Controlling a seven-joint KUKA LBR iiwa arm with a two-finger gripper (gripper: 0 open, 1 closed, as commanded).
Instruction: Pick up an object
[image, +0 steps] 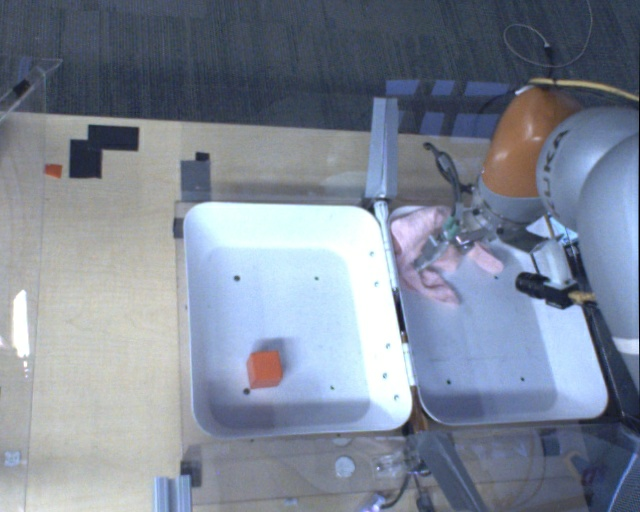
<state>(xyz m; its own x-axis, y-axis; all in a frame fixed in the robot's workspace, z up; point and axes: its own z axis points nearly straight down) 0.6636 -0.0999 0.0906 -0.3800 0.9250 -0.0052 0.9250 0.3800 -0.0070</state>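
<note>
Pale wooden bench (100, 330) under even light; dark carpet floor (250, 50) behind.

- Two bins sit side by side on the desk (100, 330).
- The left bin (215, 300) holds a small block (265, 369) near its front.
- The right bin (520, 390) holds a cloth (415, 235) in its back left corner, with the claw (438, 248) on it.

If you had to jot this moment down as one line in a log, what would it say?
arm: over right bin | end effector: at pink cloth, far-left corner | orange block: left bin, untouched
</note>
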